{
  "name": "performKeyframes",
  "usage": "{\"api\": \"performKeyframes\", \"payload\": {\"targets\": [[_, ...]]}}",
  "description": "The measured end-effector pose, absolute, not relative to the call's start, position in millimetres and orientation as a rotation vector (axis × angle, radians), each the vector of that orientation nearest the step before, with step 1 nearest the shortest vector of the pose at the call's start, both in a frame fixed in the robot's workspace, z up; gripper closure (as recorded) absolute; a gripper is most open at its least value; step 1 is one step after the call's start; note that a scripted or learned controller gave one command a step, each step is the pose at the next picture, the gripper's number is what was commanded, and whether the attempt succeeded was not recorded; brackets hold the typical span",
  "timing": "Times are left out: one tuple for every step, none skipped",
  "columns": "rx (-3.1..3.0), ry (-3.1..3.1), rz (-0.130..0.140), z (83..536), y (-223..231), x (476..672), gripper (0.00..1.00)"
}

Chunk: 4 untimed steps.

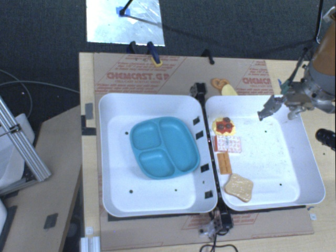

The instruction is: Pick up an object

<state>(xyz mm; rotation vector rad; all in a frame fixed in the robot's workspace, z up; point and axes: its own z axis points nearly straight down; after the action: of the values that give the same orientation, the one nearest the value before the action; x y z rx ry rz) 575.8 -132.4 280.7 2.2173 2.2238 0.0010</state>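
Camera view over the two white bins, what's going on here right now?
A grey robot arm reaches in from the right, its tool hovering over the upper part of the right bin with nothing in it. A few toy food pieces lie along that bin's left side: a berry-topped piece, a checkered card, an orange strip and a toast slice. The left bin holds a blue divided plate.

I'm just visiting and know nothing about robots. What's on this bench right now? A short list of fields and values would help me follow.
left bin: holds a blue divided plate
right bin: small flat food-like items along its left side
items in right bin: a yellow piece with red dots, a red-patterned card, an orange strip, a toast slice
outside the bins: a pretzel-like piece and a yellow piece on the cardboard
gripper: above the right bin's upper right part, holding nothing visible
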Motion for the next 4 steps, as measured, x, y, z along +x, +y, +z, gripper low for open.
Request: {"api": "performKeyframes", "payload": {"targets": [[2.212,2.212,0.01,99.1,-148.8,602.3,0.0],[2.214,2.212,0.007,89.8,-189.8,517.0,0.0],[2.206,2.206,0.01,101.9,-190.4,519.9,1.0],[2.21,2.228,0.009,176.9,-126.7,487.9,1.0]]}}
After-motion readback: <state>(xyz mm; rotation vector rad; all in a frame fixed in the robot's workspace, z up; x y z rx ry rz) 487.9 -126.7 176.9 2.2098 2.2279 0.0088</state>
